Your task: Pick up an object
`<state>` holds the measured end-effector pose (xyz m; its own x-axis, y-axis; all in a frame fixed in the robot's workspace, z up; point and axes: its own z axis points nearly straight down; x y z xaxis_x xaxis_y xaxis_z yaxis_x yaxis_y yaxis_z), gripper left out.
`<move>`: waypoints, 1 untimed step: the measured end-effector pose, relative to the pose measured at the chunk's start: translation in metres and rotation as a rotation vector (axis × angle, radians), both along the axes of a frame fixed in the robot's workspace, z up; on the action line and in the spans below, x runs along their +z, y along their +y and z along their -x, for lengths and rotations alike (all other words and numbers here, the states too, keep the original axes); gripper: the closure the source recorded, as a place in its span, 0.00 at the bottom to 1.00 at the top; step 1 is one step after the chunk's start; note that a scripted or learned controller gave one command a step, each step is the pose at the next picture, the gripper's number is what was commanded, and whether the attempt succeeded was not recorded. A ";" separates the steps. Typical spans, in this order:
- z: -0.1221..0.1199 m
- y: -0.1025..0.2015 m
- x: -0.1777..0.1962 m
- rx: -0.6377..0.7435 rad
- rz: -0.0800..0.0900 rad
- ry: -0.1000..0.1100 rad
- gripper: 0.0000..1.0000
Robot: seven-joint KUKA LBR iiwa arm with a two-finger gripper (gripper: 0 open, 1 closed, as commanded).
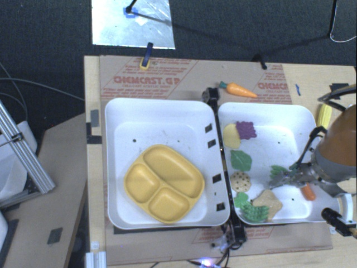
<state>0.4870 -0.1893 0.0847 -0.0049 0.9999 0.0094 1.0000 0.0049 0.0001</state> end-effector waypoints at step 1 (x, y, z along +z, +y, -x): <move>-0.081 0.038 0.000 0.005 0.011 -0.007 0.00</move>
